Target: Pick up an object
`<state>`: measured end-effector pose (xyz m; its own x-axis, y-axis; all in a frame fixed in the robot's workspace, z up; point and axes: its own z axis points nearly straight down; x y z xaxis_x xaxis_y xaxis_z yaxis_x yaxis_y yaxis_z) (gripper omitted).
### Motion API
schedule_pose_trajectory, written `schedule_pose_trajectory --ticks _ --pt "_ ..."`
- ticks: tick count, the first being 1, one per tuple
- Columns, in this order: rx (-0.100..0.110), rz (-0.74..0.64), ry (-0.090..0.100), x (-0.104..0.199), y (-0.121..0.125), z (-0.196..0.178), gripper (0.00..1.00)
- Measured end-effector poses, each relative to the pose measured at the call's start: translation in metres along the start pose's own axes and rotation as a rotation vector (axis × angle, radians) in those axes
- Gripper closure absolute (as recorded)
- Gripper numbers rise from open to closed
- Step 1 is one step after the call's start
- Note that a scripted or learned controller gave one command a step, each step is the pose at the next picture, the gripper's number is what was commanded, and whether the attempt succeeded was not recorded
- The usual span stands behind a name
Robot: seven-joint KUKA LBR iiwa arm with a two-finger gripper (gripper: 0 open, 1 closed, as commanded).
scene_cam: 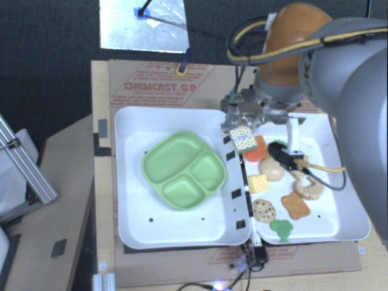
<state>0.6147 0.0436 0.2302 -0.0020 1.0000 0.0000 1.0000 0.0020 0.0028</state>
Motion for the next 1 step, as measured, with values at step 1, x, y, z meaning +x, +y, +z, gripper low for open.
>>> schedule_pose_trajectory --ticks 1 --pt "0.0 0.001 -0.001 -0.0063 0.0099 0.007 1.0"
